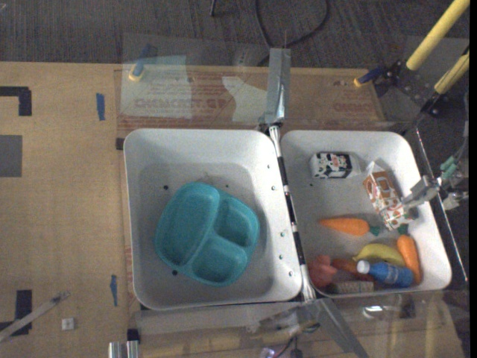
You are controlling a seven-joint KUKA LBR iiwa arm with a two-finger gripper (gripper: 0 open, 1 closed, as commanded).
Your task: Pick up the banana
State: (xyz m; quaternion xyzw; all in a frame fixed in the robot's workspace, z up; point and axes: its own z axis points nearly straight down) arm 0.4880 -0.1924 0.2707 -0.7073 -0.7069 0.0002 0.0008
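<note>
Tool (423,192) sits at the right edge of the right bin (436,271), a thin metallic piece coming in from the right, low over or touching the tilted carton (383,198). Too small and blurred to judge its opening or whether it grips anything: cannot tell.

Banana (380,253) lies in the near right part of the right bin, clear of the tool. It is hemmed in: one carrot (345,226) lies just behind it, a second carrot (408,256) stands along its right side, and a blue bottle (388,274) with a white cap lies just in front, touching or nearly so. A reddish item (323,270) at the bin's near left is hard to identify. A small black-and-white carton (332,165) sits toward the far side, well apart.

Left bin (145,155) holds a teal divided plate (208,233).

Surface (59,200) is light brown board with blue tape marks and black patches; a clear plastic sheet is taped behind the bins. Dark carpet beyond, with a looped black cable (292,10). Yellow-handled clamps (436,32) at upper right are partly cut off.
</note>
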